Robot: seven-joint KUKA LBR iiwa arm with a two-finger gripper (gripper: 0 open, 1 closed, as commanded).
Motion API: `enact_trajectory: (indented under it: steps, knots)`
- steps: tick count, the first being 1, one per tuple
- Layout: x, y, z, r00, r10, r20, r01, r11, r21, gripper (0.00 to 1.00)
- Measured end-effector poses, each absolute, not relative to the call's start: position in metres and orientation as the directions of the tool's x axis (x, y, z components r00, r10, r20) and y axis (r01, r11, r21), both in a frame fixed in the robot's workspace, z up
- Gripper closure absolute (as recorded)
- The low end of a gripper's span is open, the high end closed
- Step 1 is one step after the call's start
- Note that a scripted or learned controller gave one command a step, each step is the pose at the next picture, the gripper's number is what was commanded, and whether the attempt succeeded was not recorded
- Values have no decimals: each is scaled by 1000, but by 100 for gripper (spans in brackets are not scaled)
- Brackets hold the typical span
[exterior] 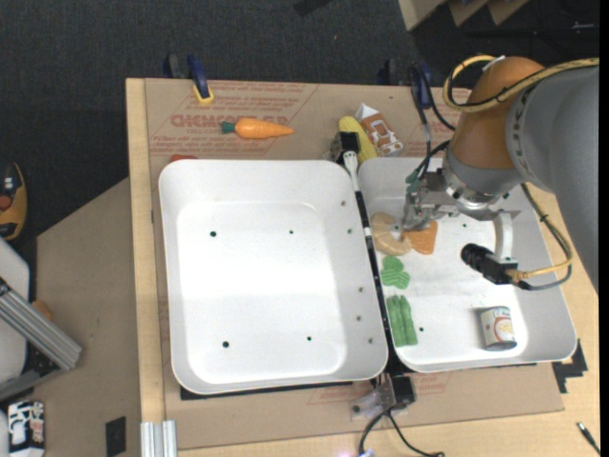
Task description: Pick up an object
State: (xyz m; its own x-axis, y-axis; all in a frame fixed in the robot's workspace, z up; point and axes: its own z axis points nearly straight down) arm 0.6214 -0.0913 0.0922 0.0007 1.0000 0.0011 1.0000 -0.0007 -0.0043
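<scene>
Glossy white plastic bins (257, 284), apparently matt cardboard bench (152, 141)

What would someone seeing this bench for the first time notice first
The grey arm with its orange band dominates the upper right, its gripper lowered into the right bin over a cluster of small pieces, an orange one and a tan one. Next comes the big left bin. A toy carrot lies outside on the cardboard behind it, and a small can sits near the right bin's front corner.
</scene>
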Motion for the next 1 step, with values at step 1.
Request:
enact_trajectory:
  steps: [1]
  knots:
    - [622, -92, 93, 1, 1000, 1, 1000, -1, -2, 0]
